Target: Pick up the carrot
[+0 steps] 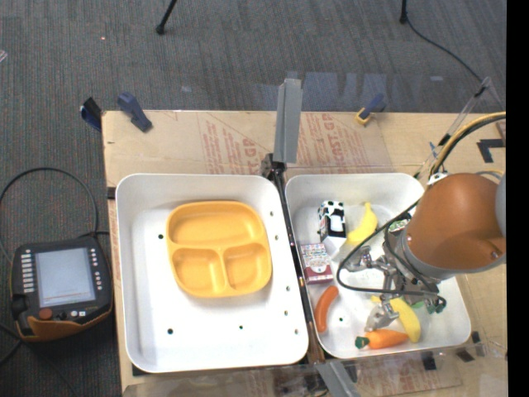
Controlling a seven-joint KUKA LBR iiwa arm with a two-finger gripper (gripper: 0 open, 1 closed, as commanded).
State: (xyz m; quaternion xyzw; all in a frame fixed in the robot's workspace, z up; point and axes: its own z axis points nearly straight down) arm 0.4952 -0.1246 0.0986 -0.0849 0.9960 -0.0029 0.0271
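The gripper (402, 292) hangs over the right bin (376, 182), its fingers hidden among cables and the orange wrist band (457, 222), so whether it is spread or closed cannot be told. The carrot (382, 339) lies just below it, near the bin's front wall, touching a yellow banana-like toy (407, 318). A red-orange chilli (325, 308) lies to its left; a second banana (362, 223), a black-and-white cow toy (332, 218) and a small carton (315, 262) sit beyond. The yellow divided plate (220, 247) rests far left in the other bin (132, 222).

We count two white bins (132, 222); one yellow divided tray (220, 247); two bananas (362, 224); one carrot (384, 338); one small carton (316, 263).
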